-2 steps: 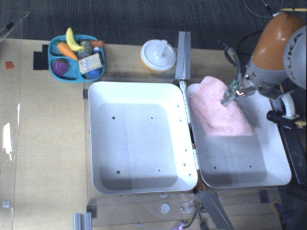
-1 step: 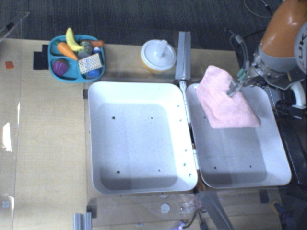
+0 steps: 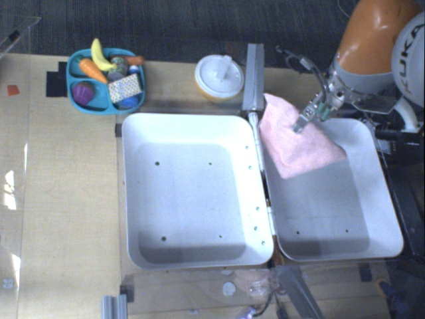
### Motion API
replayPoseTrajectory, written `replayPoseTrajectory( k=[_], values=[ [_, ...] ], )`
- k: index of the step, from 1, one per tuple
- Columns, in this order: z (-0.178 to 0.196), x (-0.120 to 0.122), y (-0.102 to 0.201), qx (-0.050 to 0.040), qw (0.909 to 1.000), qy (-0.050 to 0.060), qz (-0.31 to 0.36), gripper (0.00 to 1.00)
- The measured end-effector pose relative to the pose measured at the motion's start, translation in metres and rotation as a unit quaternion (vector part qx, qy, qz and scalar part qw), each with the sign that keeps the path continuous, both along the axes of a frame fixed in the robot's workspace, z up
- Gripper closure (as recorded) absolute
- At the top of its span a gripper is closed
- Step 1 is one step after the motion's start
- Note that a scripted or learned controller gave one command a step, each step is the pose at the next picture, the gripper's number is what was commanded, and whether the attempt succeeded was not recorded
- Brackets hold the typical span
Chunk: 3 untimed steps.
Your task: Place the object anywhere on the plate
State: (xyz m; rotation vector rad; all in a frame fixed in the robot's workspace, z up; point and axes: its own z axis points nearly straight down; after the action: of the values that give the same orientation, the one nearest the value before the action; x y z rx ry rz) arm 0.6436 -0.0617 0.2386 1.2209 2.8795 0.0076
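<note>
A pink cloth (image 3: pixel 292 141) lies crumpled in the far left corner of the right bin (image 3: pixel 358 238), with its edge riding up against the divider between the bins. My gripper (image 3: pixel 302 125) hangs at the cloth's upper right part, its tip right at the fabric. A blue divided plate (image 3: pixel 72 100) sits on the bench at the far left, beyond the left bin. It holds a toy banana (image 3: pixel 99 55), a carrot (image 3: pixel 91 70), a purple piece (image 3: pixel 83 93) and a speckled block (image 3: pixel 126 87).
The left bin (image 3: pixel 192 185) stands between the cloth and the plate. A white lidded cup with a yellow rim (image 3: pixel 219 77) stands behind the left bin, next to a grey post (image 3: pixel 252 78). Bare bench stretches to the left.
</note>
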Motion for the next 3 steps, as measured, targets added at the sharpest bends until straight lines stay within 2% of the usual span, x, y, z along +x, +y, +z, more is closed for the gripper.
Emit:
replayPoseTrajectory(
  k=[1,2,3],
  values=[
    [-0.007,0.001,0.058,-0.0016,0.9798,0.000,0.200,1.00],
    [-0.004,-0.010,0.112,-0.0035,0.9209,0.000,0.390,1.00],
    [0.004,-0.006,0.168,-0.0029,0.9203,-0.001,0.391,1.00]
  ],
)
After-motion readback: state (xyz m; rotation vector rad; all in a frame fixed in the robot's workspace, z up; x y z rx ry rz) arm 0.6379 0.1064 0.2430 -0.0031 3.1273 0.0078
